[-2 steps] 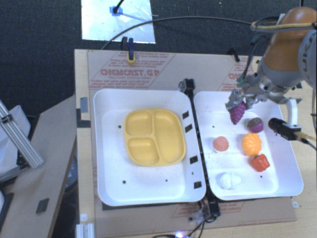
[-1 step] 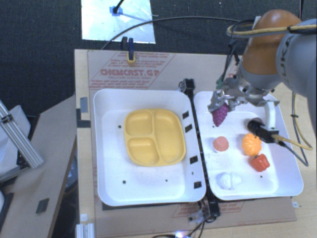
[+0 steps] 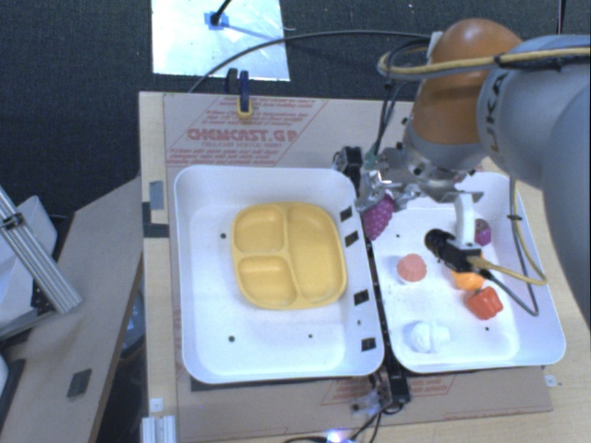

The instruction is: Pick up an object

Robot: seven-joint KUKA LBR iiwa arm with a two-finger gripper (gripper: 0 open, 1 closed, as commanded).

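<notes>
A yellow divided tray (image 3: 287, 254) with three compartments lies flat near the middle of the left white bin (image 3: 208, 340). Both bins sit side by side on a brown cardboard sheet (image 3: 249, 132) printed with red lettering, which covers the wooden bench (image 3: 152, 109). A blue and yellow clamp (image 3: 243, 93) grips the sheet's far edge. Beyond it, on the dark floor, lies a shiny square plate (image 3: 217, 24). At far left stands a slanted aluminium rail (image 3: 32, 257)

Two white bins (image 3: 199, 340). One yellow tray (image 3: 288, 254) in the left one. Right one's got maybe seven small items, including one grape bunch (image 3: 377, 217).
</notes>
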